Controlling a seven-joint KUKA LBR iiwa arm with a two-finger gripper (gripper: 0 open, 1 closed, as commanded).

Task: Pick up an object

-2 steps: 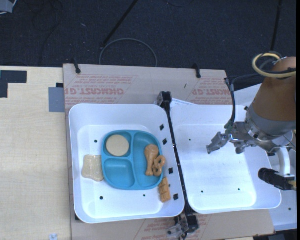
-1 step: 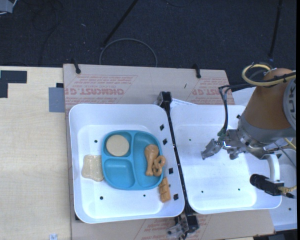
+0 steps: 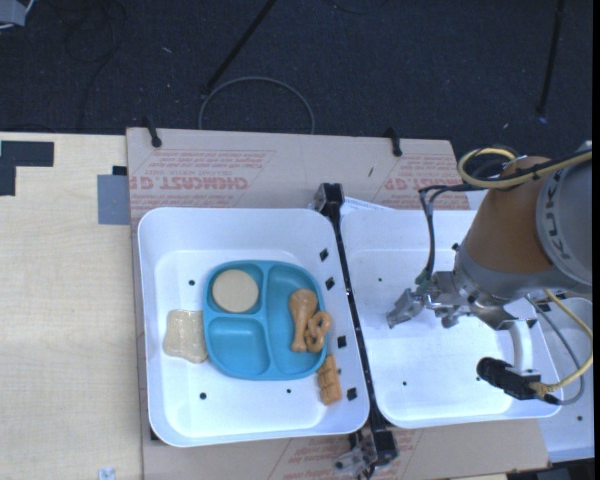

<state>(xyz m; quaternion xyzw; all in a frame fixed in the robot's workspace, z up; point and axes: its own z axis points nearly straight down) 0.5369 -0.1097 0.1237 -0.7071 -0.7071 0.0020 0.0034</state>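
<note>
The jaws (image 3: 404, 310) hang over the right bin (image 3: 400, 388), right of the blue tray (image 3: 250, 353); whether they are spread or pressed together cannot be told. The tray sits in the left bin (image 3: 170, 238). It holds a round cookie (image 3: 234, 290) and a pretzel (image 3: 308, 320). A pale biscuit (image 3: 185, 334) lies just left of the tray.

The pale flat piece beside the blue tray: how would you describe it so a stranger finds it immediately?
Look in the left white bin, which holds a blue divided tray. Just outside the tray's left edge, on the bin floor, lies the pale beige slice. Unlike the round disc and the brown twisted pieces, it lies outside the tray.
</note>
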